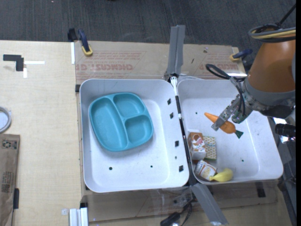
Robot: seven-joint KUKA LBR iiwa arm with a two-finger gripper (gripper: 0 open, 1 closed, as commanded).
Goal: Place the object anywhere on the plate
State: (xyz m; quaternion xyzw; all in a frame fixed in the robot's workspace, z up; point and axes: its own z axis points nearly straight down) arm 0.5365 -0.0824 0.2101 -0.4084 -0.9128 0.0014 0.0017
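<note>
Tool (229, 118): two-finger end of the grey arm with the orange band, reaching in over the right bin (263, 171) from the right side of the camera view. It sits directly over the toy carrot (221, 123); whether it is clenched on it or merely above it cannot be told from this slant.

Toy carrot: orange body, green tuft at the end nearer the arm, pointed tip directed away from the arm toward the divider between the bins. Long axis runs roughly along the line from tool to plate. It overlaps the tool in the view; contact with the bin floor is not readable.

Plate (121, 121): teal, three compartments, lying flat in the left bin (127, 173), well apart from the tool, straight across the divider on the side away from the arm. Judgement: the coming move turns on this crossing; the carrot must clear the two raised bin rims.

Below the tool, toward the near rim: small printed cartons (202, 146), another packet (204, 168), a yellow banana-like toy (222, 175), all near one another, apart from the carrot.

Surface: smooth white bin floors. Room: open floor surrounds the plate; bench (37, 173) lies beyond.
</note>
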